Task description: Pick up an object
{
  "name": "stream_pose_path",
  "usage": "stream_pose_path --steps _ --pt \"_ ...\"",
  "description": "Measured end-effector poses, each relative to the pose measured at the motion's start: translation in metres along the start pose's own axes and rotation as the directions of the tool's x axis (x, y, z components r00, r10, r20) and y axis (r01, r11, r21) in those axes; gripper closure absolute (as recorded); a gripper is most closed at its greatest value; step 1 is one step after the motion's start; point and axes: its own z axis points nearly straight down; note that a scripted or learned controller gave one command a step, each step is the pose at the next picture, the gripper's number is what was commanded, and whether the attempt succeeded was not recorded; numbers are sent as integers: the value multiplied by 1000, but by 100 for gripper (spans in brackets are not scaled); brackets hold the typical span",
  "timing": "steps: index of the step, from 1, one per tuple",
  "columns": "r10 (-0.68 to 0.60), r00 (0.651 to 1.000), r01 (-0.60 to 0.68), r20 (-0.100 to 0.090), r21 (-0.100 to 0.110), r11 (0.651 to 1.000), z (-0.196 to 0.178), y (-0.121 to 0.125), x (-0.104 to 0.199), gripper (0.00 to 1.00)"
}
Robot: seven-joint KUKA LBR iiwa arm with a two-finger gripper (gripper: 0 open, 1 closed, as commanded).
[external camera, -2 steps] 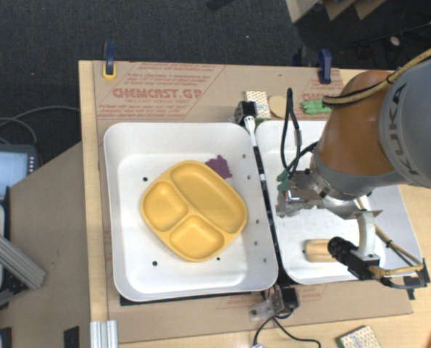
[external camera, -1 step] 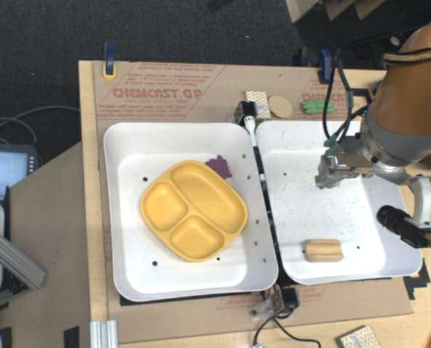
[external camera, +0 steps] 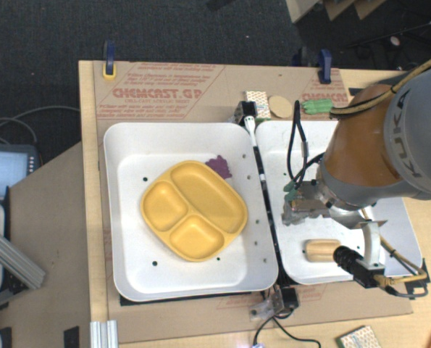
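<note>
Surface (external camera: 164, 85): brown board printed with red lettering, carrying both bins; its far-right part is covered by the arm
Arm (external camera: 389, 147): grey with an orange band, reaching in from the right and hanging over the right bin; it hides much of that bin's middle and back
Left bin (external camera: 121, 216): white and shallow, in full sight
Right bin (external camera: 295, 267): white, just beside the left one; only its left strip and near edge can be seen past the arm
Yellow tray (external camera: 193, 209): three compartments, lying tilted in the middle of the left bin
Pincer (external camera: 296, 210): low over the right bin's left side, under the wrist; its tips are a dark blur against cables, so its spread cannot be told, and nothing can be seen between them
Wooden cylinder (external camera: 320, 250): lying on its side near the right bin's front, just below the pincer and apart from it; its right end meets a black piece
Purple scrap (external camera: 219, 167): small, touching the tray's far edge; its shape is hard to read
</note>
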Motion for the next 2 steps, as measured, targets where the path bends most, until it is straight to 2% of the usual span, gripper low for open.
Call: stream_pose_path --steps 1,2 --pt "0 1000 0 3 -16 1000 -89 0 -19 100" --pt "-2 1000 2 0 -2 1000 -1 1 18 100"
